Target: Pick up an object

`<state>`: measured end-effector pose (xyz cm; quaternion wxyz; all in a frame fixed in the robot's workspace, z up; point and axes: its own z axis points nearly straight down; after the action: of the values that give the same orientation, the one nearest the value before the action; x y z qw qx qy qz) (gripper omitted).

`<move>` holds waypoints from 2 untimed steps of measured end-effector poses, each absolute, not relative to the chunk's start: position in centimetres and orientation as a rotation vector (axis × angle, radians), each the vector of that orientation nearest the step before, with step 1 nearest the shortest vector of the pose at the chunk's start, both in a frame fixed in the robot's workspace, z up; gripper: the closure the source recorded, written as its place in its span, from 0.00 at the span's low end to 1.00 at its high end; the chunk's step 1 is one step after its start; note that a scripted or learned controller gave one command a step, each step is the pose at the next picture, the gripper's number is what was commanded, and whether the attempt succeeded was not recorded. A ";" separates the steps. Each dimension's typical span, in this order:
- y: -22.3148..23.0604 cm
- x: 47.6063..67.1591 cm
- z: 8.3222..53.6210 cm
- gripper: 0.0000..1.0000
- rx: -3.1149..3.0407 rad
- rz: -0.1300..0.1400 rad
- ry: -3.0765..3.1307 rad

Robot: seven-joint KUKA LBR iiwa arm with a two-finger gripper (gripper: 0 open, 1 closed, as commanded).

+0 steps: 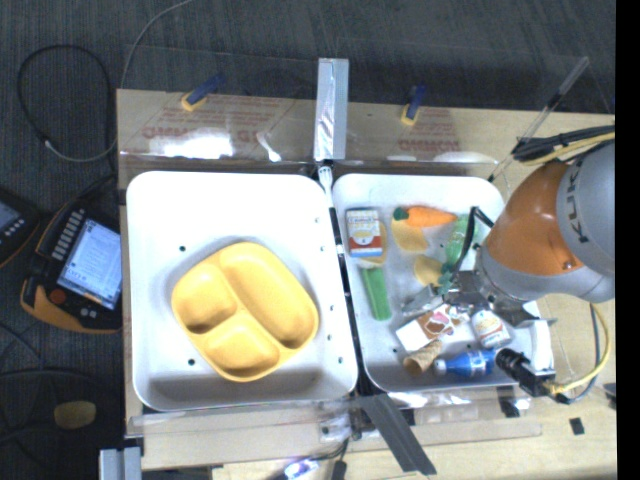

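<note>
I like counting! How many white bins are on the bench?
2. The left bin holds a yellow divided tray. The right bin holds small items, and the arm hides part of it.

Around my bench [200, 118] I see dark grey carpet [100, 18], a thin looping cable [60, 108], and a handheld pendant [75, 268] beside its left edge.

Small toys and packets cluttered in right bin [420, 183], green stick [377, 292] lying flat
</note>
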<state>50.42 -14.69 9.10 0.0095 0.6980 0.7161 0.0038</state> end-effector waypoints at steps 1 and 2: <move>-14.4 50.6 9.9 1.00 2.178 0.015 2.246; -7.8 49.9 19.5 1.00 2.169 -0.004 2.278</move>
<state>49.85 -7.76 19.46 -0.0018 0.6895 0.7243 -0.0014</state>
